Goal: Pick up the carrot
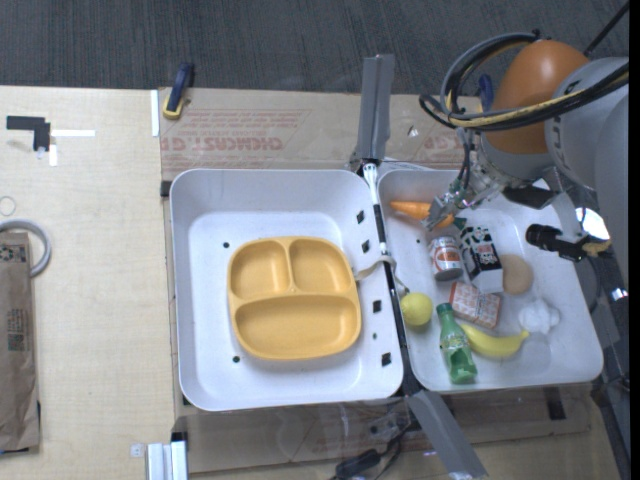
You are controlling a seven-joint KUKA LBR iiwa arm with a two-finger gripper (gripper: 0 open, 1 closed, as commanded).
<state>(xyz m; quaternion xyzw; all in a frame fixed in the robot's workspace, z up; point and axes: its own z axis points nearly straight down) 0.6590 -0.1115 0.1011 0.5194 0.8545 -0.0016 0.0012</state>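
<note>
The carrot (408, 209) is orange and lies flat in the far left corner of the right bin (580, 353), its thin end pointing left toward the divider. My gripper (446, 207) hangs low over the bin, right at the carrot's thick right end. The wrist and cables hide where they meet, so contact is unclear. The carrot looks to be resting on the bin floor.
Close to the gripper stand a small can (446, 256) and a black-and-white carton (483, 249). Further forward lie a brown egg-shaped item (517, 276), a lemon (416, 309), a red packet (475, 305), a green bottle (457, 345) and a banana (496, 342). A yellow divided plate (295, 296) sits in the left bin (190, 268).
</note>
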